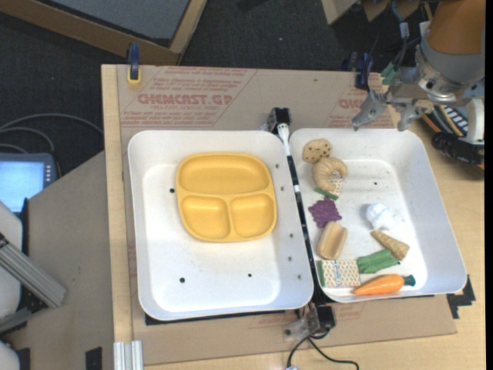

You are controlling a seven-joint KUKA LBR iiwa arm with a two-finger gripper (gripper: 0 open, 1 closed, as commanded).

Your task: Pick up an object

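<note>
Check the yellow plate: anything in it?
Empty. All three compartments of the yellow plate show bare; the toy food lies in the right bin.

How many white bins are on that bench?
2. The left bin holds a yellow divided plate. The right bin holds the toy food, such as a carrot near its front edge.

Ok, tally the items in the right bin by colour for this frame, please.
Tan or brown: 4 (cookie, croissant, bread piece, cone)
Purple: 1 (grapes)
White: 1 (white item)
Green: 1 (green piece)
Orange: 1 (carrot)
Patterned: 1 (wafer)
Total: 9
</note>
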